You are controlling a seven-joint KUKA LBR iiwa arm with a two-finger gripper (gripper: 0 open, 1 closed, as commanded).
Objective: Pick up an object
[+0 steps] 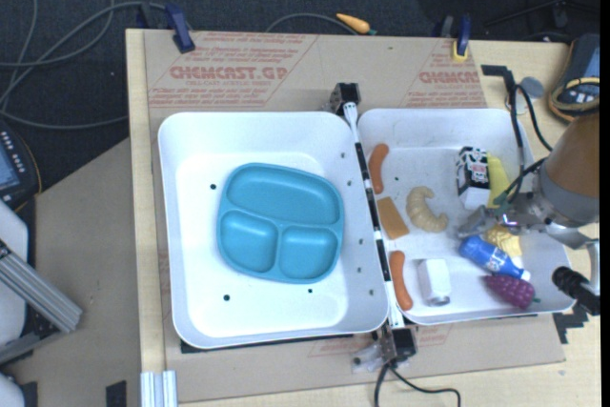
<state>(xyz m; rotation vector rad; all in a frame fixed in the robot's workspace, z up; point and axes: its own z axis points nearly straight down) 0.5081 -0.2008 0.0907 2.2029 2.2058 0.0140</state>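
Right bin [419,124]: arm low over mixed toy items, gripper [488,224] down among them
Gripper sits at the bin's right side, just above the blue bottle [490,256]; whether it is clenched or released cannot be told. Purple grapes [510,290] lie at the bin's lower right corner, a white block [436,280] near its front edge, a croissant [427,209] at its middle, two sausages [378,165] along its left wall, a cow-print carton [472,172] toward its back. Left of this bin, a second bin [186,205] holds a blue divided plate [279,221]
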